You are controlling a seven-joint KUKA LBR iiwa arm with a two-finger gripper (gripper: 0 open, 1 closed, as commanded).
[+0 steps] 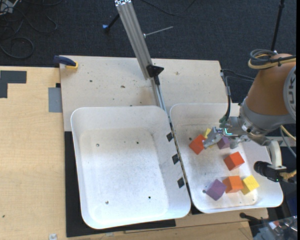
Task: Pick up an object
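The right bin [270, 200] holds several small blocks. My gripper [211, 140] is low in the bin's upper middle, at the end of the arm coming in from the right. A red-orange block [196, 145] lies right against its left side. A small yellow block [208, 133] peeks out just above it, and a purple block [223, 143] sits close on its right. Further toward the front lie a red block [234, 160], a purple block [215, 189], an orange block [233, 183] and a yellow block [250, 184].
The left bin [85, 134] sits beside the right one, with black clips [175, 158] along the shared rim. A slanted aluminium bar [137, 39] rises behind the bins. The arm's orange band [270, 91] hangs over the right bin's far right.
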